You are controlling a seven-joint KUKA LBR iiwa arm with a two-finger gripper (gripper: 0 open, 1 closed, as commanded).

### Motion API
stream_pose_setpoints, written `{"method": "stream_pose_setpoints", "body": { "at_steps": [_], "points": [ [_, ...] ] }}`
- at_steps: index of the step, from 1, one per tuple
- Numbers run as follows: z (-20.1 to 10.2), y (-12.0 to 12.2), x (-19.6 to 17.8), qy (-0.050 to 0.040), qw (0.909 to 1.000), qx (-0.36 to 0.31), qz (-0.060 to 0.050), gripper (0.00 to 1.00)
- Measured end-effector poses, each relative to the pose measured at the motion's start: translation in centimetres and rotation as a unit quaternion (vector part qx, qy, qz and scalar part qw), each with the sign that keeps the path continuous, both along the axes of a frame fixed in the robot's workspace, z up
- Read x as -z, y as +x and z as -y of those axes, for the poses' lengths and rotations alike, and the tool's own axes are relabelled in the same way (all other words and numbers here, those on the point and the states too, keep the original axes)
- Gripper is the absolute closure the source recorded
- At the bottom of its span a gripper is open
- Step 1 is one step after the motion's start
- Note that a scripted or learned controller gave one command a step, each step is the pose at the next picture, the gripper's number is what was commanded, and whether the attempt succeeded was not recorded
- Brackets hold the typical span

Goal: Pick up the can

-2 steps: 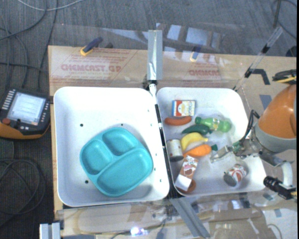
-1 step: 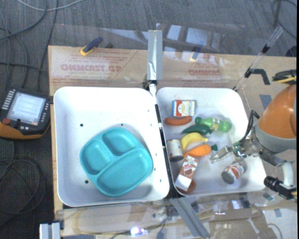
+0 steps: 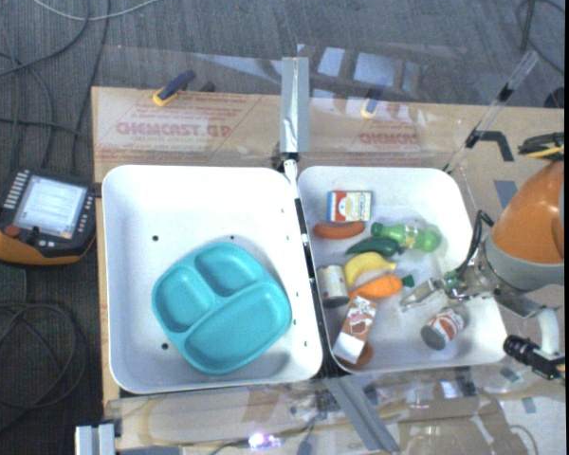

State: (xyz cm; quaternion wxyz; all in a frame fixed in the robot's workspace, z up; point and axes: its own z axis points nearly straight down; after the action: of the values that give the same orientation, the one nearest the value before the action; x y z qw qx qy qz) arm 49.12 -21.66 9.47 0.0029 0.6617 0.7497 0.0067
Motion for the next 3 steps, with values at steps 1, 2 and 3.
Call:
{"method": "stream_pose_setpoints", "body": {
  "at_steps": [1, 2, 3],
  "points": [
    [0.0, 0.1, 0.0, 0.001, 0.9999, 0.011, 0.001, 0.0],
    [-0.1, 0.1, 0.0, 0.0013, 0.9998, 0.021, 0.002, 0.0],
    [-0.3, 8.3, 0.2, 0.0001, 0.9997, 0.024, 0.001, 0.0]
  ]
}}
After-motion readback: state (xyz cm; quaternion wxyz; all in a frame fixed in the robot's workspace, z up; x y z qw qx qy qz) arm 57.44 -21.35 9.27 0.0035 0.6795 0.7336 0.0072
